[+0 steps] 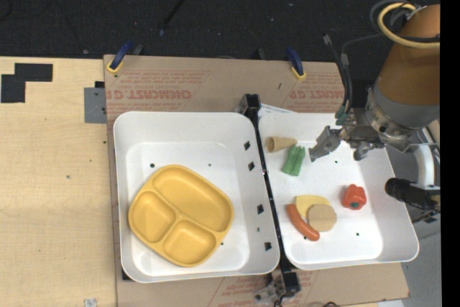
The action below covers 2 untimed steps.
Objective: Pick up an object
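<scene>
Just above the right bin [388, 244] — jaws unreadable.
Green block [292, 160], cone [281, 144], red pepper [353, 197] nearby — gripper [332, 142] over them.

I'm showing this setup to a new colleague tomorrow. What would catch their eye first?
Probably the big yellow divided plate lying in the left bin. Next, the grey and orange arm reaching in from the right, its hand hovering over the right bin near the green block, with toy foods such as a red pepper scattered below.
</scene>
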Tool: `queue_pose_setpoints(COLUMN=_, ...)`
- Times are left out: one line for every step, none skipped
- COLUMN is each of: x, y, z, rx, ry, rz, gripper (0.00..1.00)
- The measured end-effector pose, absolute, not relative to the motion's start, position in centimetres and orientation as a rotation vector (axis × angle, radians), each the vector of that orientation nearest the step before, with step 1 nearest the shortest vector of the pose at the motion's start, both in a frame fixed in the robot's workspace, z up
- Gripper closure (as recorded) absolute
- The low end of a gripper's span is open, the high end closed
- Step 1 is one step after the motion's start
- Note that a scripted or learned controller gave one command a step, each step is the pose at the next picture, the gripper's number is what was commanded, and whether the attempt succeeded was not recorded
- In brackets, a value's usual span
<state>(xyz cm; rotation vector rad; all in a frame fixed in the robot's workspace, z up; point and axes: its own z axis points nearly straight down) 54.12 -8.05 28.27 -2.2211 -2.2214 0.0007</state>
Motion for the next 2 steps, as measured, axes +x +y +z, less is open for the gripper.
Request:
queue_pose_setpoints(x=50.5, y=-0.1, z=33.7, rx=-2.216, ry=-2.23, rz=-0.007, gripper=0.0)
queue_pose_setpoints(x=48.8, y=-3.1, z=36.0, rx=-2.224, ry=-2.221, rz=-0.002, gripper=0.0)
